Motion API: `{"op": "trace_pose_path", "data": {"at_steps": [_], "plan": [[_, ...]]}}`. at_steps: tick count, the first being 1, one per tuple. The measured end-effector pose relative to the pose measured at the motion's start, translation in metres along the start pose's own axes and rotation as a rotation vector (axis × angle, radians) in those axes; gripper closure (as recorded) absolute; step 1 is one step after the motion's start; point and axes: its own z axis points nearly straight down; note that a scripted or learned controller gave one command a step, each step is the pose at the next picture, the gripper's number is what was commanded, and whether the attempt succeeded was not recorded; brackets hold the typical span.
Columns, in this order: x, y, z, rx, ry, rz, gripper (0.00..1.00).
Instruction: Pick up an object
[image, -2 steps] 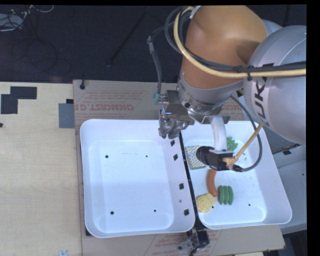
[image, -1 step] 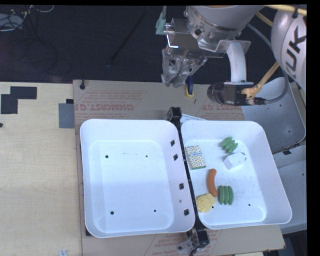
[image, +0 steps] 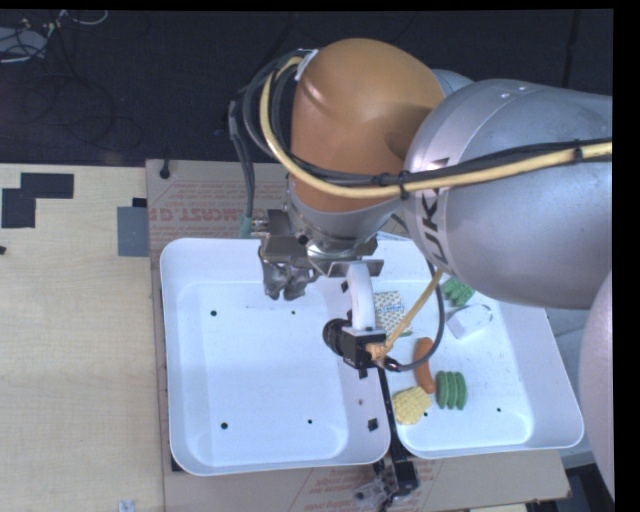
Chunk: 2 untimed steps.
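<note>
My gripper (image: 285, 283) hangs below the orange wrist band, over the far part of the left bin (image: 200, 440). I see nothing under it or in it. The loose objects all lie in the right bin (image: 540, 420): an orange sausage-shaped piece (image: 425, 362), a ribbed green piece (image: 451, 389), a yellow corn-like piece (image: 411, 405), a white block (image: 470, 320), a second green piece (image: 458, 292) partly hidden by the arm, and a small patterned square (image: 388, 305).
The big grey arm (image: 520, 200) covers the far right of the right bin. The ridge between the two bins (image: 372, 410) runs down the middle. A wooden bench top (image: 70, 350) lies to the left.
</note>
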Motion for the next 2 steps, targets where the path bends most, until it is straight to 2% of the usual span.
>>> {"op": "trace_pose_path", "data": {"at_steps": [1, 2], "plan": [[-0.065, -0.009, -0.09, -0.021, 0.006, 0.006, 1.0], [-0.193, -0.058, -0.067, -0.014, 0.004, 0.015, 1.0]]}}
